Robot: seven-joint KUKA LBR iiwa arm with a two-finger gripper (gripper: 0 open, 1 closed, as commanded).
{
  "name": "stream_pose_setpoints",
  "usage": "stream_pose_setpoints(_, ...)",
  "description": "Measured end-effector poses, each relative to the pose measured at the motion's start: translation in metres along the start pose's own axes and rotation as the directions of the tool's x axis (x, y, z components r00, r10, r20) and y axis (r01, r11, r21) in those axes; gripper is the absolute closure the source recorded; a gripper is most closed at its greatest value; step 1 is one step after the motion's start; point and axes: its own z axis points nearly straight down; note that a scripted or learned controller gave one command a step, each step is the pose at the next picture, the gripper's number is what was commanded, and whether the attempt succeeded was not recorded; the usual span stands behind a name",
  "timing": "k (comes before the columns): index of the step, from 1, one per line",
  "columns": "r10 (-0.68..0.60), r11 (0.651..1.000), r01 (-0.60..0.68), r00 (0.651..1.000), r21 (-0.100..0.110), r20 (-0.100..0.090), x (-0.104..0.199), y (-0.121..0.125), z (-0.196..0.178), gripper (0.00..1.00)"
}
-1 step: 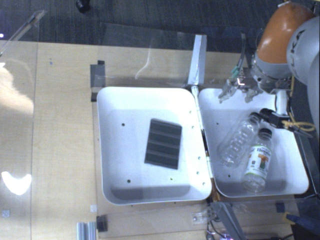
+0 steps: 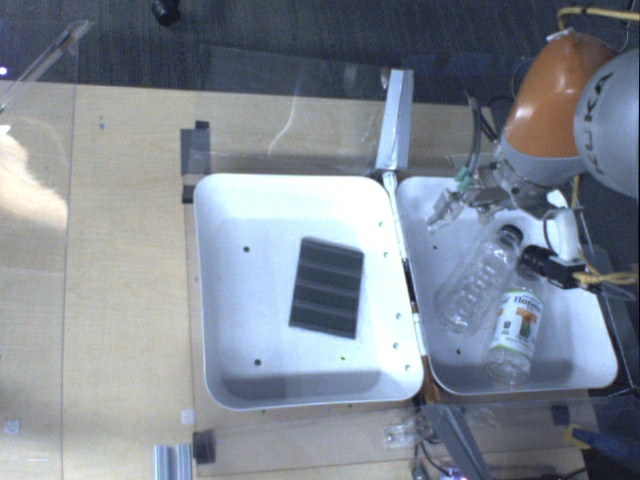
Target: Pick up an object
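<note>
Gripper [image 2: 450, 205] hung over the right bin's [image 2: 590, 368] upper-left corner, grasping nothing.
Its thin fingers [image 2: 440, 211] stood slightly parted and angled down-left, above the bin floor. Within that bin, a clear bottle [image 2: 478, 278] lay diagonally at the middle, and a labelled bottle [image 2: 515, 333] lay just beside it, lower and to the right. A dark ribbed block [image 2: 327, 287] sat in the left bin [image 2: 230, 268], well apart from the right bin's contents.
</note>
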Motion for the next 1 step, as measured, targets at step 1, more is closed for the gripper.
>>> stream_pose_setpoints(1,-0.004,1.0,0.004,1.0,0.0,0.0,-0.0543,-0.0414,0.0685,0.0)
